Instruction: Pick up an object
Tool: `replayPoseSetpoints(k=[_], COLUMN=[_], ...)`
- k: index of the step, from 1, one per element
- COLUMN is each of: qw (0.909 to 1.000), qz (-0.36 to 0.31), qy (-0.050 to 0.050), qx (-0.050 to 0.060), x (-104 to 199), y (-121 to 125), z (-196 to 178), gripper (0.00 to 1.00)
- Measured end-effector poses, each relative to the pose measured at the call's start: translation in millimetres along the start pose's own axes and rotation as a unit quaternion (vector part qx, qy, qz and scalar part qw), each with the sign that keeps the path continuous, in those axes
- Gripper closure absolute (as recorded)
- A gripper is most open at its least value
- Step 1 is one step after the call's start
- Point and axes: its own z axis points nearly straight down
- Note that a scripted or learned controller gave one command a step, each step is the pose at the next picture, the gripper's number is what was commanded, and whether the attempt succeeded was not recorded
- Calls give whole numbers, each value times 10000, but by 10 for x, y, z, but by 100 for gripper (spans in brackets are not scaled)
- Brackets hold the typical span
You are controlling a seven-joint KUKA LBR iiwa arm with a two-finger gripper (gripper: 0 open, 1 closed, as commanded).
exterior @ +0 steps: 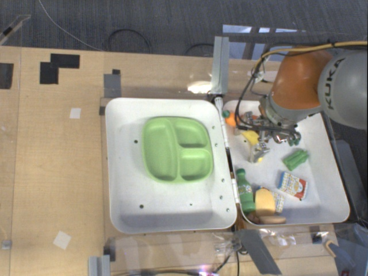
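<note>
Over the right bin (336, 203) the gripper (260, 153) hangs low near the bin's upper left part, with a yellow item (250, 137) just beside it on the left and an orange item (230, 119) further toward the corner. You cannot tell from this slanted view whether the gripper is open or closed, and nothing shows between its tips, so treat the grasp as not yet made. Candidate objects lie as follows: a green block (295, 159) to the right of the gripper, a printed packet (292, 185) below that, a green bottle (245, 191) along the left wall, and a tan lump (265, 200) touching the bottle at the bottom, with a brown piece (269, 218) under it. The left bin (123, 211) carries a green divided plate (176, 149); leave it alone. Choose the yellow item, as it appears nearest. Before you descend, centre the gripper on the item so that it closes across its narrower side. Keep clear of the wall between the bins; contact there is likely to push the item away. Descend straight, close fully, then lift slowly and confirm that the item rises with the gripper. If it stays on the floor of the bin, re-centre and repeat.
</note>
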Motion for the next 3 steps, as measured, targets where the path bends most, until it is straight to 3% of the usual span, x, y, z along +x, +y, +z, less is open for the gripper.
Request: replayPoseSetpoints(k=[1,2,3], qw=[9994,9995,9974], qz=[314,308,714], qy=[150,-50,-71], qx=[-18,24,26], x=[-208,-302,-371], y=[-105,-100,-133], z=[-2,-161,-1971], gripper=[0,100,100])
